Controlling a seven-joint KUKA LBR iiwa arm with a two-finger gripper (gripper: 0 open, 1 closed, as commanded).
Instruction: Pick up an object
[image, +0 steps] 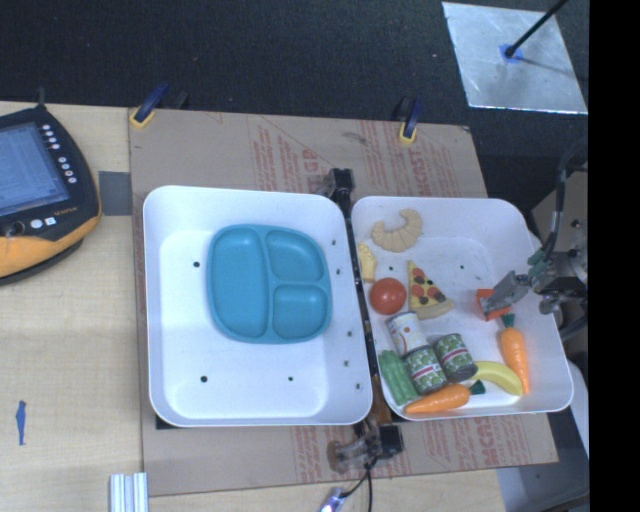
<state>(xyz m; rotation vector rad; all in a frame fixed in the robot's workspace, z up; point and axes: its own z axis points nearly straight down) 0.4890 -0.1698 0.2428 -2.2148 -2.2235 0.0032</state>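
Progress: pretty much at the start, I'd say. Nothing is lifted, every item sits on a bin floor, so the whole grab is left to do.
Bins: two. The left bin (175, 390) and the right bin (480, 215) sit side by side, touching along the middle.
Blue tray: one, a divided blue tray (268, 283), lying flat in the left bin (the only thing in there).
Gripper: one, the gripper (505, 293) is low at the right bin's right side. The fingers are too blurry to read, so I cannot tell if they're apart or closed, or whether the small orange-red bit beside them is actually gripped.
Carrots: two. One carrot (514, 357) near the right wall, another carrot (436, 401) along the front edge.
Cans: three, the cans (432, 358) are clustered mid-bin.
Single food items: banana (498, 376), croissant (398, 229), pizza slice (426, 291), tomato (388, 295), one each.
Closest candidate: probably that first carrot, just below the gripper.
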